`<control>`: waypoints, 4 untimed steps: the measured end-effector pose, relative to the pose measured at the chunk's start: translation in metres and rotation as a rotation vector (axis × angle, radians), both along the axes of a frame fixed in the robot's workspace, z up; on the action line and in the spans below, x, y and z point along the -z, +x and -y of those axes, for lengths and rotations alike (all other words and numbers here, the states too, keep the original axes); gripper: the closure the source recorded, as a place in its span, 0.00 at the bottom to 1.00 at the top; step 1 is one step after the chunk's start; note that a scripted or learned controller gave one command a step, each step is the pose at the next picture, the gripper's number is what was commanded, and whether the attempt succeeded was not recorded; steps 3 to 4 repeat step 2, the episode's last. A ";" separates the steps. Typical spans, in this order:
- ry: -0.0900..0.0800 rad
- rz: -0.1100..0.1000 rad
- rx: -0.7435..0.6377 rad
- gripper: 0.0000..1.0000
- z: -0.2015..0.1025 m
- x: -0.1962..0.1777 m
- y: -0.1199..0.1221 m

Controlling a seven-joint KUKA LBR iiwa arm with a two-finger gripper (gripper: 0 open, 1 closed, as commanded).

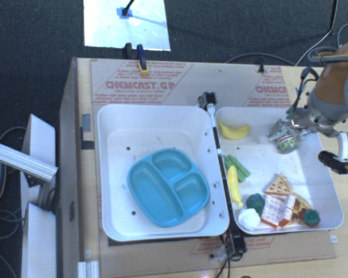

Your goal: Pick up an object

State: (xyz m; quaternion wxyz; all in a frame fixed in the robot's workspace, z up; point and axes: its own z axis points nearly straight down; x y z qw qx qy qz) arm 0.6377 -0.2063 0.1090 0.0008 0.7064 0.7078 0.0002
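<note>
gripper [286, 135] sits low over the right bin [330, 196], near its back right corner, arm [336, 88] coming in from the right edge. there's a small green-and-clear object [286, 144] right at the fingertips, looks pinched between them, so i'd call it held, though the blur makes it hard to say how securely. probably the pick target, taken there because it lay apart from the clutter. rest of the right bin: yellow banana [234, 131] near the back left corner, green bean pods [237, 167] and a yellow corn-like piece [234, 186] along the left wall, pizza slice [278, 185] mid-bin, a red-white packet [275, 209], broccoli [256, 201], white lump [249, 219] and a small red-green piece [310, 216] crowded along the front edge – tight packing there would make a clean grasp harder. left bin [113, 132] carries a blue divided plate [168, 186] toward its front right, likely just a distractor. task seems at grasp/lift stage – lift not yet confirmed.
</note>
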 end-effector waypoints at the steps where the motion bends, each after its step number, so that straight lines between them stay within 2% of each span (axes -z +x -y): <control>1: -0.001 0.001 -0.003 0.00 0.000 0.024 0.005; 2: -0.002 0.004 -0.005 1.00 0.000 0.013 0.007; 4: -0.002 0.004 -0.005 1.00 0.000 0.013 0.007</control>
